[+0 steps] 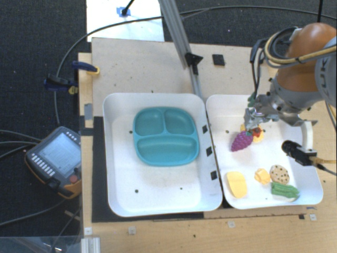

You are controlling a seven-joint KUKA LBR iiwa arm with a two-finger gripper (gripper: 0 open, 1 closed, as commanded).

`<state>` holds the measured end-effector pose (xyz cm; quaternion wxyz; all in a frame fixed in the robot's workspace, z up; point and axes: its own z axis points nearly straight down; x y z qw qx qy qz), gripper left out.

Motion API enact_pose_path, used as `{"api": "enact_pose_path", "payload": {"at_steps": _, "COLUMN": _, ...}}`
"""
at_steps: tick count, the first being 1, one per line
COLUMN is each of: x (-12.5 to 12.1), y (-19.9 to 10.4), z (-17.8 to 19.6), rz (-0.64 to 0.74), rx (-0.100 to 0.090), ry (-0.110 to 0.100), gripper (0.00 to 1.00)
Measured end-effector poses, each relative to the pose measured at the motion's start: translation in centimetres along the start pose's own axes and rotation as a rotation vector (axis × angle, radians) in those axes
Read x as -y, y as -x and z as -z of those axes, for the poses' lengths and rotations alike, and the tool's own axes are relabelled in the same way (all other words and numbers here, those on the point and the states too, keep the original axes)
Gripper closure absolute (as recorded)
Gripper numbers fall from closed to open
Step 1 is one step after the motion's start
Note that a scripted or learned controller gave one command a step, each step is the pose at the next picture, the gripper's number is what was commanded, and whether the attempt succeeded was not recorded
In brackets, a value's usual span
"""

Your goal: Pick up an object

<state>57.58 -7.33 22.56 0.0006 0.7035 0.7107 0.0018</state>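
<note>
My gripper [253, 124] hangs over the upper middle of the right bin [221, 109], coming in from the right. Directly beneath its tip lies a small orange and red toy [257, 135], partly hidden by the gripper. A purple bunch of grapes [241, 140] lies just below and left of the gripper tip. Lower in the same bin sit a yellow block [237, 184], a small yellow piece [261, 175], a spotted cookie [279, 174] and a green vegetable [285, 191].
The left bin [118, 157] holds a teal divided plate [166, 136]. A grey pole [179, 33] slants across the bench behind the bins. A teach pendant [55, 159] lies off the bench at the left.
</note>
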Motion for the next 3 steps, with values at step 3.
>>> {"api": "enact_pose_path", "payload": {"at_steps": 3, "x": -1.3, "y": -17.4, "z": -1.1, "rz": 0.001, "rx": -0.001, "ry": -0.002, "gripper": 1.00}}
